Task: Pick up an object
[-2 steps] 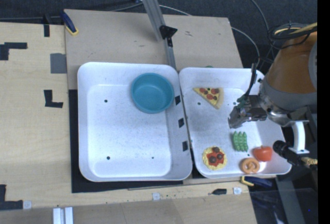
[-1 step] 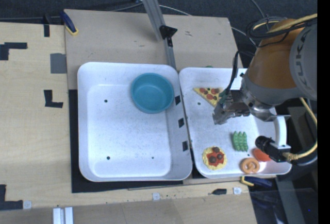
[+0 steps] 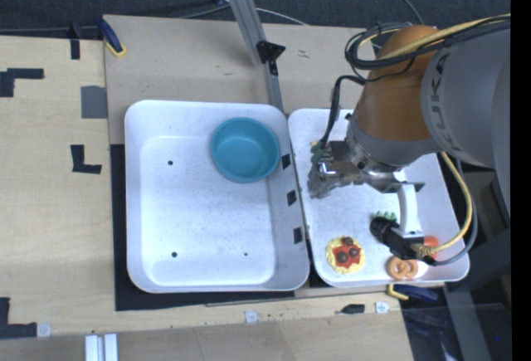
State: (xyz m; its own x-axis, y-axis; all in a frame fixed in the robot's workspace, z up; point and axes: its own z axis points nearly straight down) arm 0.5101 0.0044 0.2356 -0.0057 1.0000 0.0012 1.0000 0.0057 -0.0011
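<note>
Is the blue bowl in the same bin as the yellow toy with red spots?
No, the blue bowl lies in the view's left bin, the yellow toy in the right bin.

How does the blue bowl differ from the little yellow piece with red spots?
The blue bowl sits in the left bin; the yellow piece lies in the right bin. The bowl is far larger than the yellow piece. The bowl is plain blue, the piece yellow with red spots. Both lie clear of the claw.

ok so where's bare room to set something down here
The left bin is bare from the blue bowl to its left and near walls. The right bin is crowded: gripper above, yellow toy and orange piece along its near edge.
</note>
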